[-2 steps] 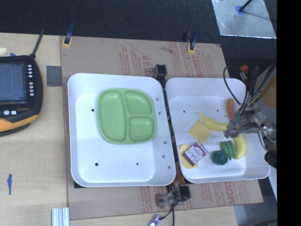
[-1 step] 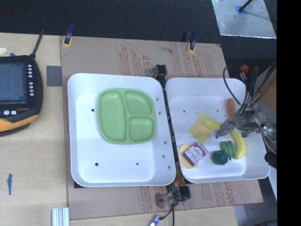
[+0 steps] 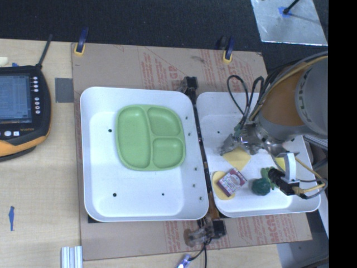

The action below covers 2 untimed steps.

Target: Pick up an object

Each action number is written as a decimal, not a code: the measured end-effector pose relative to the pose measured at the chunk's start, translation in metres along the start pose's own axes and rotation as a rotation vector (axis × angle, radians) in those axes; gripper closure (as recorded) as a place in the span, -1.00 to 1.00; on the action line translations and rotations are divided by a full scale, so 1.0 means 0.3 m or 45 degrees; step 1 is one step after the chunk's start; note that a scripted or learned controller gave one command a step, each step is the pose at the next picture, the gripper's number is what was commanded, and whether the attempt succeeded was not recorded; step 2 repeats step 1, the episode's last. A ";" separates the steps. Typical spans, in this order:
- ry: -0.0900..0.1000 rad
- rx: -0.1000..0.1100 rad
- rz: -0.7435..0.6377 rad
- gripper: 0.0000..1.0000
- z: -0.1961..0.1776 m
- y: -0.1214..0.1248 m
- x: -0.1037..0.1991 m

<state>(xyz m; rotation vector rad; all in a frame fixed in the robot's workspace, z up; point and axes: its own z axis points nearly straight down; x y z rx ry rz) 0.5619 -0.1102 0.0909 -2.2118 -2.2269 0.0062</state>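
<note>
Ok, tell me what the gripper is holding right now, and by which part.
That cannot be told. The gripper is low in the right bin, at the edge of a yellow piece, but no object shows between its fingers.

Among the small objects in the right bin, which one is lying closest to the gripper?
The flat yellow piece is closest: it lies just under the gripper. The purple-and-yellow packet and the dark green object lie farther toward the bin's front edge.

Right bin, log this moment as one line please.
pincer low in right bin, over yellow piece | wrapped item, green toy loose | green tray in left bin
</note>
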 end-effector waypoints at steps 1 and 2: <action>0.003 -0.001 0.004 -1.00 -0.004 0.161 -0.120; 0.003 -0.001 0.004 -1.00 -0.004 0.161 -0.120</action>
